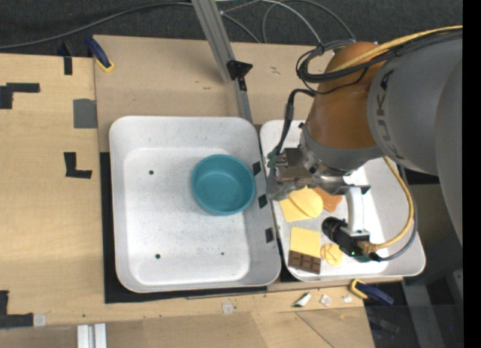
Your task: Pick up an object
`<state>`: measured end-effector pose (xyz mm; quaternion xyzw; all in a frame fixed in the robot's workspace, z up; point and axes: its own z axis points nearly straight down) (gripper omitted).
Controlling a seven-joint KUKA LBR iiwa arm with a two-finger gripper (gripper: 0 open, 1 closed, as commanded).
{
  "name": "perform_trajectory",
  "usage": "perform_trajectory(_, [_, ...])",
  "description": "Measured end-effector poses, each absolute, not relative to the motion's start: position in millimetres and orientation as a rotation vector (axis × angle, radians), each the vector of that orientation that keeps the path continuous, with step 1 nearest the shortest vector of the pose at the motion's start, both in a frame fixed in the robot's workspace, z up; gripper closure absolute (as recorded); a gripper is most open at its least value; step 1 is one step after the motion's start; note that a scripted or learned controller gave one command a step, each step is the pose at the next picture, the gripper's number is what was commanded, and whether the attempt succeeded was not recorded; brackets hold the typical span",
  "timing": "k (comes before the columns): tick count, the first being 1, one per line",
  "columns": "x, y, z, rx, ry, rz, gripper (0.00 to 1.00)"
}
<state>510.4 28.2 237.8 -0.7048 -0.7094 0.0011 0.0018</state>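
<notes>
While the arm (391, 98) hangs over the right bin (409, 264), its gripper (289, 177) sits low at that bin's left edge, just beside yellow food pieces (304, 204); how it stands cannot be told. A yellow slab (306, 241) and brown block (304, 262) lie nearer. A teal bowl (222, 183) rests in the left bin (150, 264).

Two bins sit side by side on the bench (45, 211). The left bin (139, 260) holds a bowl (222, 183) toward its right side. The right bin (402, 260) holds several pieces near its left wall: a rounded piece (305, 204), and nearer than it a flat block (306, 250). The arm (353, 106) hangs over the right bin's far half.
</notes>
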Motion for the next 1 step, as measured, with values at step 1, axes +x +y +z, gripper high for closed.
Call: perform_trajectory(1, [508.2,75.0,226.2,-2.212,-2.226,0.005,1.00])
